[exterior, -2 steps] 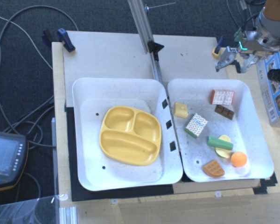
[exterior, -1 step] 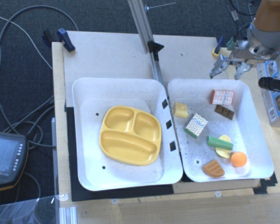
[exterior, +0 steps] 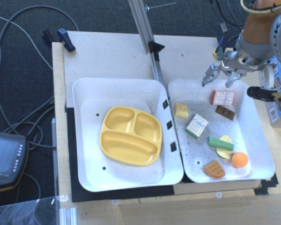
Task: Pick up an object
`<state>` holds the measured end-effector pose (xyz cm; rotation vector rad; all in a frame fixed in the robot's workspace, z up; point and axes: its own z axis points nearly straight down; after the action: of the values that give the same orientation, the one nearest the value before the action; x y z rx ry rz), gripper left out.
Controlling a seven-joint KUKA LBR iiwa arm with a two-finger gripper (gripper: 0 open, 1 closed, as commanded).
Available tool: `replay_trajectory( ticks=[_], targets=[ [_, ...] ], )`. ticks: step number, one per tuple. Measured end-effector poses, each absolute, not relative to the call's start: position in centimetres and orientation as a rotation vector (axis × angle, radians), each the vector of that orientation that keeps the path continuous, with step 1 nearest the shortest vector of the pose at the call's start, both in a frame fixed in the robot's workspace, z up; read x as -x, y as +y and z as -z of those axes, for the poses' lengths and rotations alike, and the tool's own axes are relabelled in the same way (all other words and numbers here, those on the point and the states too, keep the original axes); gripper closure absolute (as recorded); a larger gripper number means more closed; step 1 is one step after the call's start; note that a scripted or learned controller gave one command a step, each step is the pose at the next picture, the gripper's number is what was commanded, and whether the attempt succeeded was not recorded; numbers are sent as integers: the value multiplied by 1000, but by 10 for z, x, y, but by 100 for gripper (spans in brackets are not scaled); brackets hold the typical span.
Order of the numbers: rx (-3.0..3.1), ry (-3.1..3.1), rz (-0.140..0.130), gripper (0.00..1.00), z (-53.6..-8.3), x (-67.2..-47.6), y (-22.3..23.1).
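Closest up, waffle [exterior: 214, 169] and orange ball [exterior: 240, 160] share the right bin [exterior: 260, 125]; no readable writing anywhere. Gripper [exterior: 219, 79] hangs open, holding nothing, above a patterned red box [exterior: 223, 97].

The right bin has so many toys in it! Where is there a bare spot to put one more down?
In the right bin, bare floor lies at the near left, bordered by the patterned block, the waffle and the bin's left wall. The far left corner, beyond the yellow cube, is bare too. The right half is crowded.
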<state>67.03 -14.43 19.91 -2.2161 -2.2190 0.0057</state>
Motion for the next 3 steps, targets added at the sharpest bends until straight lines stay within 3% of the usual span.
replay_trajectory(
  ticks=[1, 2, 3],
  targets=[
    [2217, -2216, -8, 0, -141, -661, -147],
    [2221, -2224, 3, 100, -157, -664, -147],
    [2225, -2228, 7, 100, -222, -667, -148]
  ],
)
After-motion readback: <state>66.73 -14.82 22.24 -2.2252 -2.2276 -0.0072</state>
